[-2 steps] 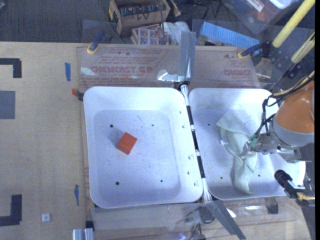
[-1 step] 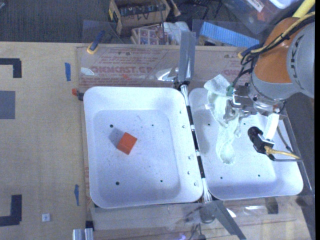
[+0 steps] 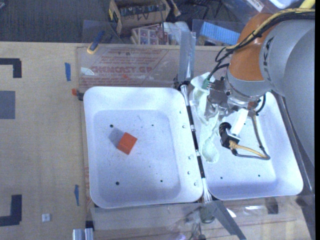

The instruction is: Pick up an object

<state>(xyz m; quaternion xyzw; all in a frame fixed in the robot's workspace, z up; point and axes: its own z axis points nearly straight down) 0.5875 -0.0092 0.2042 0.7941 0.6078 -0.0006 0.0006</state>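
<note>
While over right bin (image 3: pixel 280 184), gripper (image 3: pixel 216 115) near pale object (image 3: pixel 209 149)

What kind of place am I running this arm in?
Probably a robotics lab or test workshop. Two white bins sit on a plywood bench marked with black tape, an orange block lies in the left bin, and cardboard boxes clutter the floor behind.

We see matt orange block (image 3: pixel 127 143), speckled white plastic bins (image 3: pixel 100 104), pale wood bench (image 3: pixel 40 149), glossy orange band (image 3: pixel 250 59).
</note>
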